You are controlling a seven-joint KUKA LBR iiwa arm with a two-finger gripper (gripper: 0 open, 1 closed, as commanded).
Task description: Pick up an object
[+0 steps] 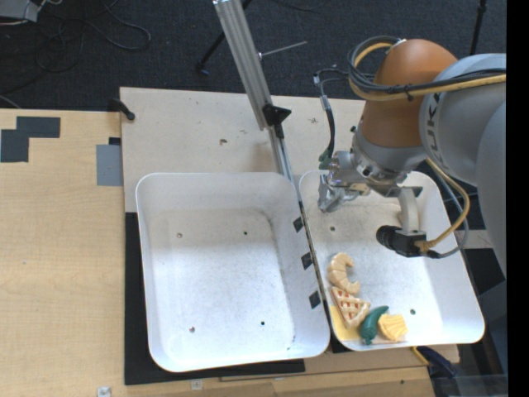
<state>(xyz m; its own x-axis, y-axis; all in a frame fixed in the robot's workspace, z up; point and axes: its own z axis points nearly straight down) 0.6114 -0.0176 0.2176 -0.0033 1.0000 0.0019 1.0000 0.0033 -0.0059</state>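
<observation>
My gripper (329,201) hangs over the back left part of the right bin (430,296), under the orange wrist band. Nothing shows between its fingertips. Several small toy foods lie along the right bin's front left edge: a cream croissant-like piece (341,273), a waffle wedge with red lines (351,308), a green piece (370,323) and a yellow ridged piece (393,327). They sit well in front of the gripper, apart from it.
The left bin (165,222) stands beside the right one, split from it by a divider with black clips (306,259). A grey metal post (248,64) rises at a slant behind the bins. A black cable fitting (401,240) hangs off the arm over the right bin.
</observation>
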